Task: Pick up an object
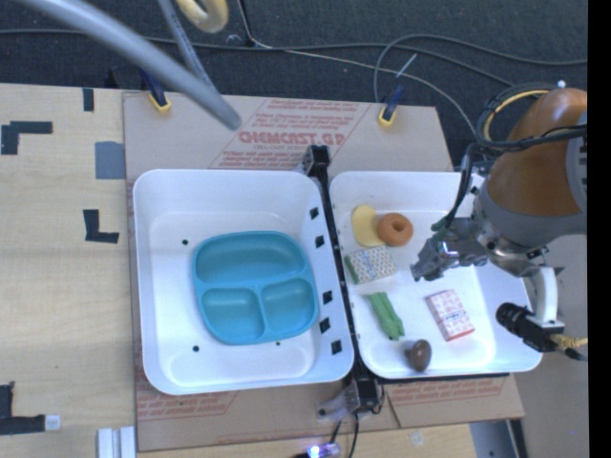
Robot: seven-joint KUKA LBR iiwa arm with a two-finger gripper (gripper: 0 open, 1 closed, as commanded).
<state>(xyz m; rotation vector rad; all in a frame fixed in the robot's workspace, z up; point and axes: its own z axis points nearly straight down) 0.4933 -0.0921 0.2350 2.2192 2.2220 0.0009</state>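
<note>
The grey arm (535, 175) reaches in from the right, pincer (430, 260) angled downward.

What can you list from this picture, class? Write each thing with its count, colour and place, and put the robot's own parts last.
bins: 2, white, side by side on the bench
divided tray: 1, light blue, in the left bin
yellow piece: 1, yellow, right bin, far end, touching the ring
ring: 1, orange-brown, right bin, far end
patterned packet: 1, pale with green, right bin, near the divider
green piece: 1, green, right bin, middle
brown lump: 1, dark brown, right bin, near edge
small box: 1, white and red, right bin, below the tool
clamps: 2, yellow, on the cardboard's far edge
arm: 1, grey and orange, from the right
tool: 1, dark grey, over the right bin
</note>
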